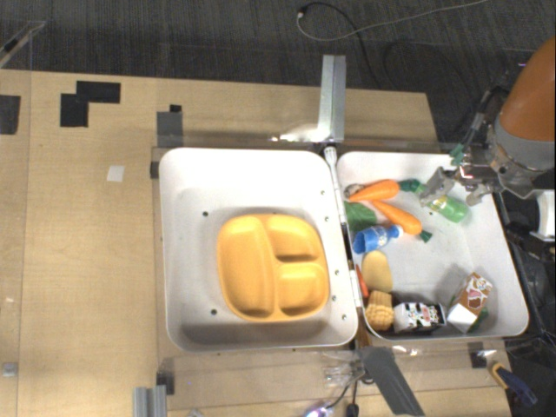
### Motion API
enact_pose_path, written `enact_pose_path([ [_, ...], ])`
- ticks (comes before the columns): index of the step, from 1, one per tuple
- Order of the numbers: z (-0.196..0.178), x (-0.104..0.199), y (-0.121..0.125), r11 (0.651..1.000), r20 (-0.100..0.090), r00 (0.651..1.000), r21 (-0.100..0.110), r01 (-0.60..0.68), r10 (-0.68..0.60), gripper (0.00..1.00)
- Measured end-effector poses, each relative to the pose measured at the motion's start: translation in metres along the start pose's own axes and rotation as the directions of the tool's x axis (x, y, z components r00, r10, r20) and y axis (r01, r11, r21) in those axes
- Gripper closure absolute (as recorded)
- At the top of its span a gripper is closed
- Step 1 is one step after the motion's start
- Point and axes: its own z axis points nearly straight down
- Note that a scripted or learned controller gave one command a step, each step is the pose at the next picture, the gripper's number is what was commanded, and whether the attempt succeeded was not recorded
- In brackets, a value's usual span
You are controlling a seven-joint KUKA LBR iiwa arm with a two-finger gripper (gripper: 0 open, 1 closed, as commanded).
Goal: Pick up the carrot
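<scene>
Two carrots (388, 201) lie in the right bin (499, 259) near its upper left, long axes running roughly left-right, the upper one's green top pointing right. The gripper (452, 185) hovers just right of them, its state impossible to tell.

No text, label, brand, number or sign can be read anywhere in this view. The small carton (473, 301) at the lower right of the right bin (512, 272) carries brown, red and white printing, but it is too small and blurred to make out any letters. The black-and-white carton (419, 316) lying at the lower middle of that bin shows dark patches on white, and whatever wording it bears is not legible. The blue bottle (375, 237) near the centre of the frame has a pale band where a label might sit, too blurred to read.
</scene>
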Motion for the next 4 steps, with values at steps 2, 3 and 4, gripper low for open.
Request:
enact_pose_path([
  [2,0.129,0.031,0.049,0.959,0.004,0.959,-0.011,0.283,-0.283,0.0],
  [3,0.117,0.032,0.051,0.958,0.005,0.958,-0.017,0.286,-0.286,1.0],
  [4,0.132,0.022,0.042,0.987,0.001,0.987,-0.005,0.162,-0.162,1.0],
])
